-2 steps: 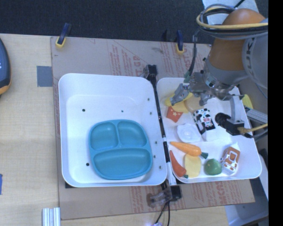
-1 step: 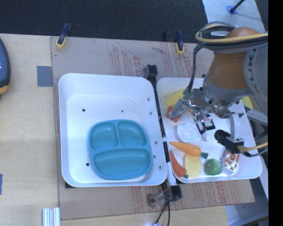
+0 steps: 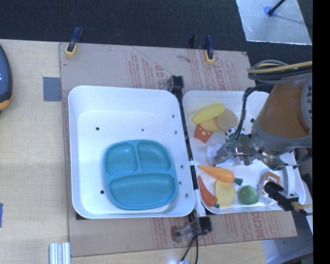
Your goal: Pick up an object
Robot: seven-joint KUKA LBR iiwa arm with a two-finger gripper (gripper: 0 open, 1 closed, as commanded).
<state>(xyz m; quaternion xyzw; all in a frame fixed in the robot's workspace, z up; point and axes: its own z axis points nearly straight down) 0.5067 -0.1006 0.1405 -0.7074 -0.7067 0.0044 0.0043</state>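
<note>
Green ball (image 3: 247, 194) lies beside yellow block (image 3: 224, 193), below the claw (image 3: 226, 152).

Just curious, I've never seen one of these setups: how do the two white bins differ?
The left bin holds a single blue divided plate; the right bin holds a jumble of toy foods, among them corn and a carrot. The left bin looks wider than the right bin. The arm reaches over the right bin, not the left. Both are shallow and white.
</note>
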